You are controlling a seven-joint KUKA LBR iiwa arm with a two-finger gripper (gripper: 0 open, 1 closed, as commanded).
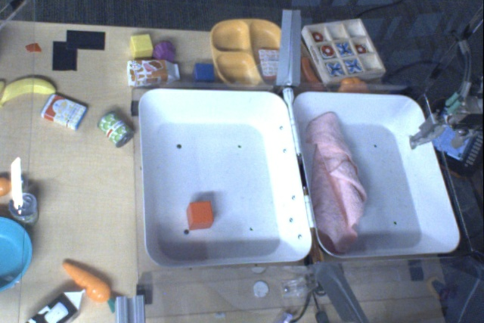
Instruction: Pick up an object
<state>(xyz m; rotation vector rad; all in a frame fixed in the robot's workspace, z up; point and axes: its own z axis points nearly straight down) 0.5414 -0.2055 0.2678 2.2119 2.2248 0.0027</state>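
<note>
Two shallow white bins sit side by side on the tabletop [91, 185]. The left bin [159, 163] holds one thing — a small orange block [200, 215] near its front, slightly left of centre, lying flat and apart from the walls. The right bin [423, 185] also holds one thing — a rolled pink cloth [336, 179] stretched from back to front along its left side, close to the wall shared with the other bin.

Outside the bins, the tabletop carries one banana [26, 89], one carrot [88, 280], one blue bowl [13, 252], one yellow divided tray [243, 49] and one tic-tac-toe board [342, 50], plus several small boxes and blocks behind the left bin.

The gripper [432, 131] is at the right bin's right rim, well apart from cloth and block. It is too small and blurred to tell how far its fingers are spread, and nothing can be seen between them.
</note>
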